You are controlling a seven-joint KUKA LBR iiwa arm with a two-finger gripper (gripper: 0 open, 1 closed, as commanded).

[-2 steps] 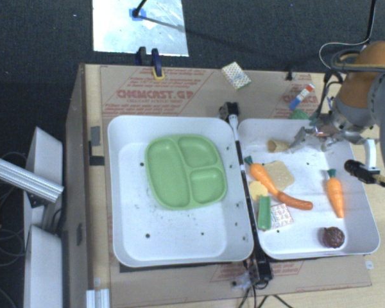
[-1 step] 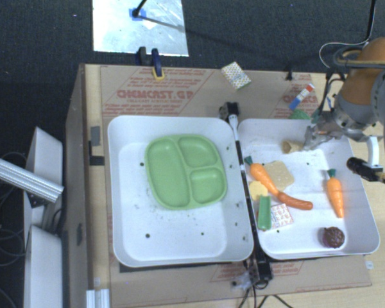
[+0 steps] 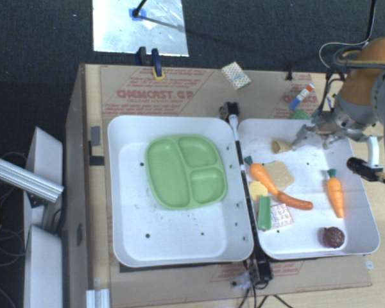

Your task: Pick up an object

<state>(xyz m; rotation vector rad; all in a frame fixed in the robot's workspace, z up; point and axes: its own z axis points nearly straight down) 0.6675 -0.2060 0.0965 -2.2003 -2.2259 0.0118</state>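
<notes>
My gripper (image 3: 316,137) hovers over the back of the right bin (image 3: 366,218), open with nothing between its fingers. A small tan piece (image 3: 280,147) lies just left of its left finger (image 3: 301,137). Further forward in the same bin lie a carrot (image 3: 260,172), a beige cracker slice (image 3: 280,173), a yellow piece (image 3: 258,190), an orange-red sausage (image 3: 294,202), a green stick (image 3: 264,212) and a patterned packet (image 3: 282,217). A second carrot (image 3: 335,197) and a dark round ball (image 3: 332,237) sit toward the right front.
The left bin (image 3: 131,236) holds a green divided plate (image 3: 185,171). Behind the bins, small loose items (image 3: 235,75) (image 3: 299,99) lie on the cardboard (image 3: 154,92). The divider between the bins (image 3: 242,172) runs just left of the objects.
</notes>
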